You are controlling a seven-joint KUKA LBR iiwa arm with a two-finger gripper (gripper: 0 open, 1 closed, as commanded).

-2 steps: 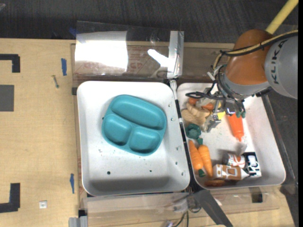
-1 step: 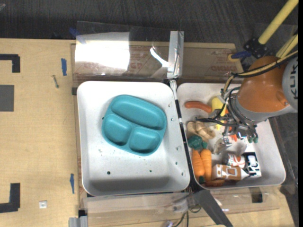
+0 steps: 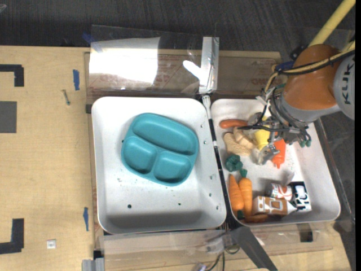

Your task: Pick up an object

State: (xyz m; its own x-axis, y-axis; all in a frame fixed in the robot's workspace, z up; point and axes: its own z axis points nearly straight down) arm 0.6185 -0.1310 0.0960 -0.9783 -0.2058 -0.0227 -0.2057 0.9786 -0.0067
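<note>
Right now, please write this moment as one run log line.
arm: over right bin | gripper: down among toys | carrots: lying in bin | teal tray: left bin | pick: unconfirmed

Teal divided tray (image 3: pixel 159 147) in left bin (image 3: pixel 107 168)

The grey arm (image 3: pixel 347 89) with its orange band (image 3: pixel 310 86) reaches in from the right, wrist angled downward, gripper (image 3: pixel 269 145) lowered.

The tan bench (image 3: pixel 39 168) bears two white bins (image 3: pixel 107 196) side by side.
</note>
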